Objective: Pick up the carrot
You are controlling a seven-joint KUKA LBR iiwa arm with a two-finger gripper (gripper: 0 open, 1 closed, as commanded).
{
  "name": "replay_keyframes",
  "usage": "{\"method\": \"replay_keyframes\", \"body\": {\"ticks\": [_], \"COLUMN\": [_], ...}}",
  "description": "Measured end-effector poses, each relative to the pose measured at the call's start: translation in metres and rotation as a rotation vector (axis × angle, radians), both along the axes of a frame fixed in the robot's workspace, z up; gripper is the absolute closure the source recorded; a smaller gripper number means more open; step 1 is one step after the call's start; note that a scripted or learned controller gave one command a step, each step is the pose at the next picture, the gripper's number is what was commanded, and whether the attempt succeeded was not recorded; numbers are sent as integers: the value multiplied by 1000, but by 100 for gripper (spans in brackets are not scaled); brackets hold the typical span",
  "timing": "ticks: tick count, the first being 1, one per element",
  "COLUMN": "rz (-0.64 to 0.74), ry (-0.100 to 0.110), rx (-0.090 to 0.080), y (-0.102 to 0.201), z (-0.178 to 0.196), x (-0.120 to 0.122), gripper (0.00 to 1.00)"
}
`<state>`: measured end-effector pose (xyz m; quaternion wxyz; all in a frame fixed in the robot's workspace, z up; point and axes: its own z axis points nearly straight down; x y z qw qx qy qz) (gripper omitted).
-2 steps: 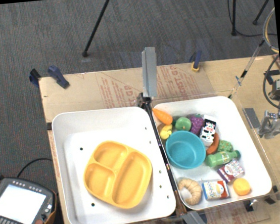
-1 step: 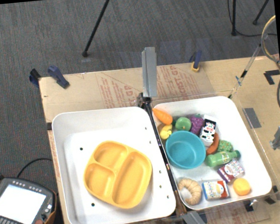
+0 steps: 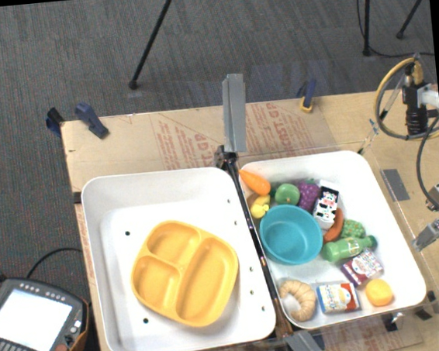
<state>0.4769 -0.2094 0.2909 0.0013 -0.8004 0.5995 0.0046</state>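
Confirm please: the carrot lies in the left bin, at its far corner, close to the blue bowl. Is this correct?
Not quite. The camera view shows the carrot in the right bin, not the left. It does lie at the far corner, close to the blue bowl.

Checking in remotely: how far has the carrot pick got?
Nothing looks done so far. The carrot lies at the far left corner of the right bin, beside the green apple and just beyond the blue bowl. No grasp is under way; nothing touches the carrot. All of it is left: reach in, close on the carrot and lift it. The yellow tray sits in the left bin.
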Motion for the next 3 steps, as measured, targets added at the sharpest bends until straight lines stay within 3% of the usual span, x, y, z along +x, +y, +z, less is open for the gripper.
{"method": "replay_keyframes", "body": {"ticks": [1,2,3], "rz": [245,1092,1091], "ry": [-6,-11,-13], "rx": [-1,4,0], "y": [6,24,0], "z": [15,-5,54], "x": [1,1,7], "gripper": [100,100,100]}}
